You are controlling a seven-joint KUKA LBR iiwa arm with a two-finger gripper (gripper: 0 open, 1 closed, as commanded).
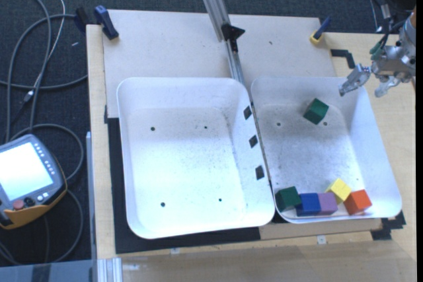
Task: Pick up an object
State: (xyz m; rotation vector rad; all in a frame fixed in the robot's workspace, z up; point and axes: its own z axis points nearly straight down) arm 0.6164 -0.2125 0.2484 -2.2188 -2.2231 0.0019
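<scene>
Nothing picked yet: a dark green cube lies tilted and alone in the upper part of the right bin, while green, blue, purple, yellow and orange blocks huddle along its lower edge. All look like small matte hard-edged blocks on speckled smooth white plastic. The metal pincer hangs at frame right, over the bin's upper right rim, spread wide and holding nothing; the whole grasp remains.

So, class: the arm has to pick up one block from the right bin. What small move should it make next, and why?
Probably move the gripper left and down toward the lone green block. The gripper sits by the right bin's far right rim with open, empty fingers. That block stands apart, while the other blocks crowd together along the near wall.
</scene>
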